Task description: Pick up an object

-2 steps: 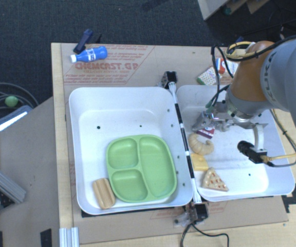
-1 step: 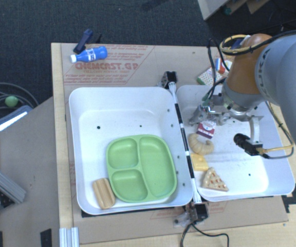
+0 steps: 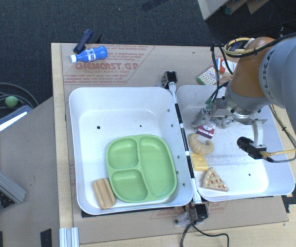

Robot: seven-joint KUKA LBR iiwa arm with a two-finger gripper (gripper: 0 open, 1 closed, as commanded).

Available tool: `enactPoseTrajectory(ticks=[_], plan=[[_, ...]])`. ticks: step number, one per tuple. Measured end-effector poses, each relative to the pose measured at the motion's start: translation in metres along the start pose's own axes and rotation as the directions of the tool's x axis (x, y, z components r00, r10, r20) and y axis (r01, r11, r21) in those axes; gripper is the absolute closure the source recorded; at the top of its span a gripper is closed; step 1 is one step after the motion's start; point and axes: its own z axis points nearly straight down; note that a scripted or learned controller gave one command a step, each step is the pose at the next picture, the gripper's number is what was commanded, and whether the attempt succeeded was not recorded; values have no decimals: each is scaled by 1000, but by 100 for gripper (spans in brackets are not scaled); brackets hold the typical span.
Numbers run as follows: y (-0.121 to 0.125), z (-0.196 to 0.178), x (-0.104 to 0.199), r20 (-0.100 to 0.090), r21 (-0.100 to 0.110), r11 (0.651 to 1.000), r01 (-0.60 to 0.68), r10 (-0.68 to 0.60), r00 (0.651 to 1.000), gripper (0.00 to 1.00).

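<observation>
So the gripper (image 3: 208,122) is down in the right bin (image 3: 261,181), toward its 10 o'clock corner, and I honestly can't tell what state it's in since the wrist covers it. Just under it sits a small red and white item (image 3: 205,133), touching or nearly. At 6 o'clock from that is a croissant (image 3: 201,144), then a yellow cheese block (image 3: 199,162), then a pizza slice (image 3: 214,180). Over at 9 o'clock, the left bin (image 3: 86,112) has a green divided plate (image 3: 140,167) with a bread piece (image 3: 103,192) at its 8 o'clock
</observation>
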Motion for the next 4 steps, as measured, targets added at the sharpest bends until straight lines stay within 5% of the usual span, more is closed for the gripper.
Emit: enactPoseTrajectory(ticks=[2, 3, 4], plan=[[-12, 0, 3, 0, 0, 1000, 0, 0, 1000, 0], [2, 0, 8, 1, -4, 1000, 1, -1, 1000, 0], [-16, 0, 7, 0, 0, 1000, 1, -1, 1000, 0]])
